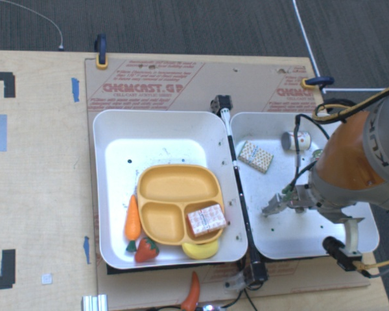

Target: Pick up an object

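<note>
In the right bin (pixel 292 241) lie a beige patterned block (pixel 255 156) near the far left corner and a small silver can (pixel 297 140) at the far side. My gripper (pixel 272 207) is low over the bare middle of this bin, pointing left, a short way in front of the block and apart from it. Nothing shows in its grasp. The grey and orange arm (pixel 350 164) covers the bin's right part. In the left bin (pixel 101 173) a yellow divided plate (pixel 175 186) holds a red and white packet (pixel 206 219).
A carrot (pixel 133 217), a strawberry (pixel 146 250) and a banana (pixel 201 248) lie around the plate's near edge. A red-orange pepper (pixel 192 290) lies on the bench in front of the bins. Cables hang by the arm at the right.
</note>
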Motion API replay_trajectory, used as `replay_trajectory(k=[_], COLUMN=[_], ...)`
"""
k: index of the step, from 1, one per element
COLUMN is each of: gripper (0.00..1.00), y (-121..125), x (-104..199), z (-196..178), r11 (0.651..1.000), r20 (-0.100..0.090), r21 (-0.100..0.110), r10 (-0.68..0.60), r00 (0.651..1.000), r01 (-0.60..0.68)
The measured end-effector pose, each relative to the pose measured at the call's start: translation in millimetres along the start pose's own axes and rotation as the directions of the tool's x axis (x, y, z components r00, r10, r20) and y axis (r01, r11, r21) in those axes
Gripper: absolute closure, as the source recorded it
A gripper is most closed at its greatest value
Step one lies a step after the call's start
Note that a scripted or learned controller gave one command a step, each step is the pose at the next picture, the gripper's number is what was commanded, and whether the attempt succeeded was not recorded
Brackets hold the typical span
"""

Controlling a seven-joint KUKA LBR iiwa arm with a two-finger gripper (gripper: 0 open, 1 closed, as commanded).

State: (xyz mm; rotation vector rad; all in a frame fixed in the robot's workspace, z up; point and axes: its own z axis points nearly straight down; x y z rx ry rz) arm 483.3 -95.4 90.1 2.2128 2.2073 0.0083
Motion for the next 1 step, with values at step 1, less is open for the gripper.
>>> replay_trajectory(k=[1], gripper=[0.00], y=[0.0], x=[0.1], z=[0.0], r11=[1.000], r20=[0.000], r21=[0.000], r10=[0.000], r00=[1.000], r01=[0.000])
